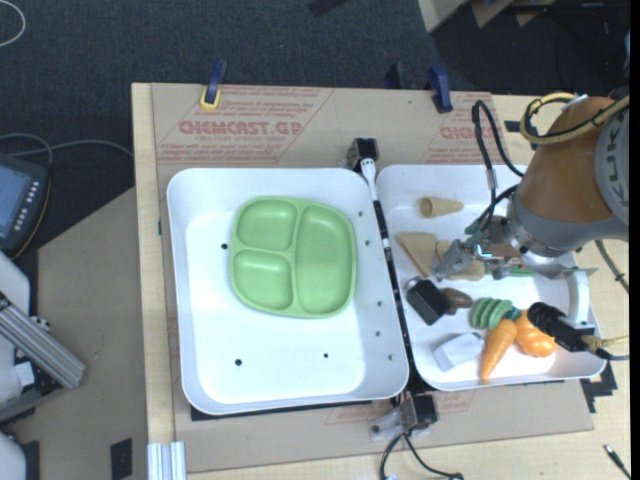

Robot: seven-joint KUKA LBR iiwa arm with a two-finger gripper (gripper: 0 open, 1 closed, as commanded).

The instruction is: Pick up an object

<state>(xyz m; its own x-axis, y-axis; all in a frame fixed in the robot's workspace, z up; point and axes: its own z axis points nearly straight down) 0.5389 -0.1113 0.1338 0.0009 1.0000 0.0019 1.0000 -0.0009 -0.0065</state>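
Note:
My gripper [456, 259] hangs low over the middle of the right bin [560, 368]. Its tip is just right of a tan wedge [415, 247] and above a brown piece [457, 296]. A black block [425, 301] lies by the bin's left wall. In front of the gripper sit a green ridged piece [490, 313], an orange carrot [497, 347], a second orange piece [536, 341] and a pale grey block [458, 350]. A small tan cone [440, 206] lies at the back. I see nothing between the gripper and these things that shows a hold.
The left bin [200, 358] holds a green divided plate [295, 257] toward its back. The grey arm with its orange band [565, 173] reaches in over the right bin's far right side. Clamps sit along the bench's back edge.

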